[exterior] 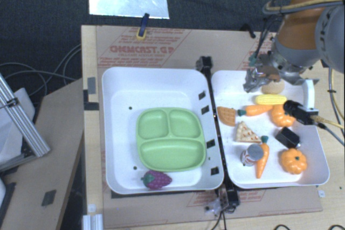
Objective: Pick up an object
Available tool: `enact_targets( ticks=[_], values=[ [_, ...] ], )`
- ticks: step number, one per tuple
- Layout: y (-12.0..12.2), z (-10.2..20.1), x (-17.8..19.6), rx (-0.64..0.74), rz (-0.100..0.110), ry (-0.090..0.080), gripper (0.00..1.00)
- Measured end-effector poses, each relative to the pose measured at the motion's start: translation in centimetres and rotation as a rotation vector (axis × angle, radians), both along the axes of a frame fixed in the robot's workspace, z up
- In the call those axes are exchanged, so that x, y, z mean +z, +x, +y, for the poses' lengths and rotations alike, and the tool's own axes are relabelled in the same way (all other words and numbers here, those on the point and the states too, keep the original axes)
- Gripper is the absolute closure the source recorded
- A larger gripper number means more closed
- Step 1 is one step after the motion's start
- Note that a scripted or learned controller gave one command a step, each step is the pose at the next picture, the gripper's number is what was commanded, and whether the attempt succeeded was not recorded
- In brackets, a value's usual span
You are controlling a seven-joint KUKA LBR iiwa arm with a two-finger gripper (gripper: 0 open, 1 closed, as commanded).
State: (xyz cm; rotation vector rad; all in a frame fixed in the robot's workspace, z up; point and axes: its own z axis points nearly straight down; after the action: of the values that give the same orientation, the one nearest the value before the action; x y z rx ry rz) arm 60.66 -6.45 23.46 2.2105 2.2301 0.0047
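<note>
Two white bins are set side by side on a brown bench (161,46). In the left bin (116,116) a green plate (171,138) with three parts is laid in the middle, and a purple bunch of grapes (157,180) is seen at the near edge, just below the plate. The right bin (318,169) is filled with toy food. A yellow corn cob (270,99) is laid near the far edge, with a long orange carrot (257,111) just beside it. A waffle piece (227,116) is placed by the left wall. A pizza slice (247,132) is found in the middle. A small round can (250,155) and a second carrot (262,159) are touching each other near the near edge. A little orange pumpkin (292,161) is set at the near right corner, with a black block (287,138) just above it. An orange curved piece (282,116) is laid beside the corn. The grey arm (304,19) is reached in from the right. The gripper (253,82) is hung over the far edge of the right bin, just above the corn, next to a pale round thing (274,86). It cannot be told how the gripper is set.
</note>
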Motion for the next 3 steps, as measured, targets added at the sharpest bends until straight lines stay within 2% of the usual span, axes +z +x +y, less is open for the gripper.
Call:
enact_targets(
  ticks=[1,2,3],
  values=[
    [0.1,-0.4,-2.0,-0.007,0.003,-0.001,1.0],
    [-0.9,-0.1,-1.0,-0.007,0.002,-0.001,1.0],
    [1.1,0.5,-1.1,-0.003,0.0,-0.001,1.0]
  ],
)
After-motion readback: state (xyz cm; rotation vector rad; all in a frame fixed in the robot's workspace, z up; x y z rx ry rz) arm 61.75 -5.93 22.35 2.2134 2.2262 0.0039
